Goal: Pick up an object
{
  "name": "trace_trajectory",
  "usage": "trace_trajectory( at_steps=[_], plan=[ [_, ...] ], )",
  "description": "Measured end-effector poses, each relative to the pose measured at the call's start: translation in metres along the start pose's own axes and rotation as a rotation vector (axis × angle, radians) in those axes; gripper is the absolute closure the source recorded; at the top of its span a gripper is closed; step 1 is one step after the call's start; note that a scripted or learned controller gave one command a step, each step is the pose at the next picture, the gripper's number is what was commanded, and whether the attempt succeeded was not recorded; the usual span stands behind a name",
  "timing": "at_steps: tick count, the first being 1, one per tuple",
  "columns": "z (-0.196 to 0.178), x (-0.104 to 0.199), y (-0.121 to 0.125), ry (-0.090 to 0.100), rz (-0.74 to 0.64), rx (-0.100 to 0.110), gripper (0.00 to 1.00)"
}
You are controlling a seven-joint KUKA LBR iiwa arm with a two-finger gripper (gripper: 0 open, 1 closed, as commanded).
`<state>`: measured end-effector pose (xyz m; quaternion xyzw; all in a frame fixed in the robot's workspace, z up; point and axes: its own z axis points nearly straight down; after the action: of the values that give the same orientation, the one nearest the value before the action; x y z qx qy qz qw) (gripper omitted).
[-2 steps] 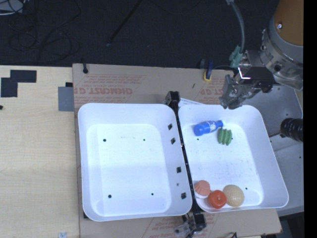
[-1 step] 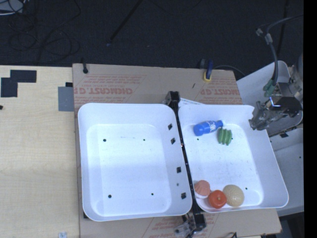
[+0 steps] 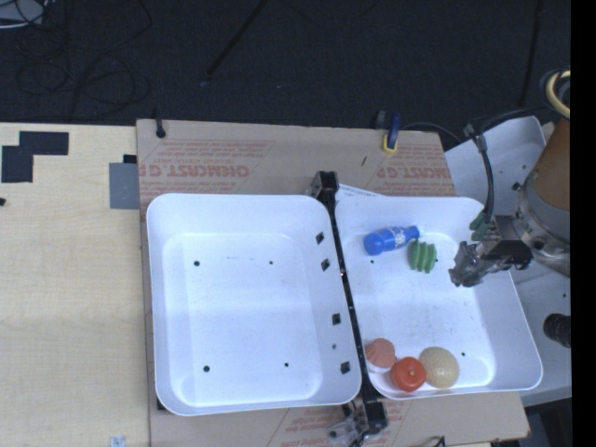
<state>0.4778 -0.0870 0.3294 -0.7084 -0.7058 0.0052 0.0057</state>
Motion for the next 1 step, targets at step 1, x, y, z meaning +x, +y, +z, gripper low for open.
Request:
trace_trajectory(
  at_steps=[1],
  plan=[
    [-0.0963,0.0389,0.0258,-0.002,-0.007,-0.024,1.00]
  ],
)
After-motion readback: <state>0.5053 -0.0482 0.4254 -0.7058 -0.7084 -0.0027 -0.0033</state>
